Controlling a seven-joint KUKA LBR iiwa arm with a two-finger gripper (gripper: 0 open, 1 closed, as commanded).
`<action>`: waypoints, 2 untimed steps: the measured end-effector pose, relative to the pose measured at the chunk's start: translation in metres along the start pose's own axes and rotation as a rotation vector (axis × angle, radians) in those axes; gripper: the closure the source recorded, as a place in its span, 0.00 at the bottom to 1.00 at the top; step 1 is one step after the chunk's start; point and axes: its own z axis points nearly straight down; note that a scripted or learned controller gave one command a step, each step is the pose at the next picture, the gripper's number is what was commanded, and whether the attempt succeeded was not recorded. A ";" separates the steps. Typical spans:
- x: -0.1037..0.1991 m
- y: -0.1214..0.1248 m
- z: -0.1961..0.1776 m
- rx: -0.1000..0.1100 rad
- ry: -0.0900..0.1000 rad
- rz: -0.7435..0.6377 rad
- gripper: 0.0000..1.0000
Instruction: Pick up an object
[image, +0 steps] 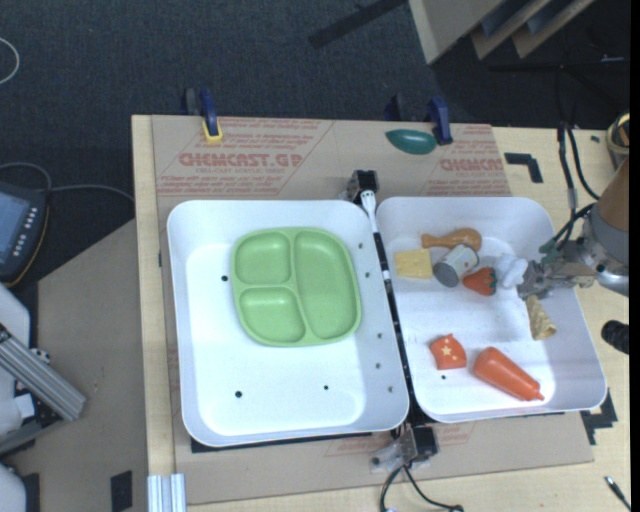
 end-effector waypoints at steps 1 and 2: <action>0.001 -0.001 -0.044 0.001 0.000 0.000 1.00; 0.001 0.000 -0.070 0.002 0.000 0.000 1.00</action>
